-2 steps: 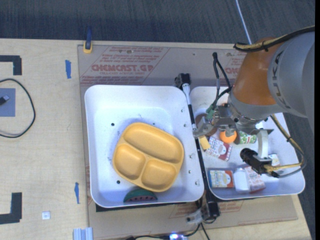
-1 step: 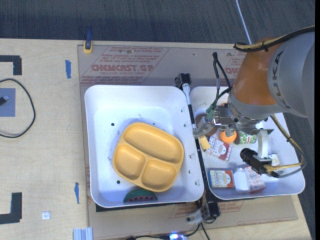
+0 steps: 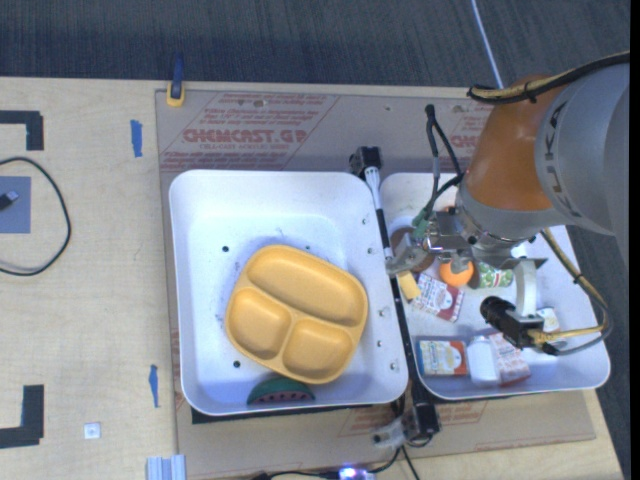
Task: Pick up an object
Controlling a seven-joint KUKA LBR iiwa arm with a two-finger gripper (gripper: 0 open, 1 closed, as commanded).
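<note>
My gripper [image 3: 443, 251] hangs low over the left half of the right bin [image 3: 590, 368], under the orange-banded wrist. Right below it lie a small orange round thing [image 3: 458, 273] and a white packet with red print [image 3: 438, 298]. A little yellow piece [image 3: 407, 286] rests against the bin's left wall. A green item [image 3: 495, 276] peeks out beside the orange one. The wrist hides the far part of this bin.
An orange-labelled box [image 3: 443, 356] and a white-and-red carton [image 3: 497, 360] lie at the right bin's near edge. The left bin [image 3: 200, 218] holds a large yellow divided plate [image 3: 296, 311] and a watermelon-slice toy [image 3: 281, 392] at its near wall.
</note>
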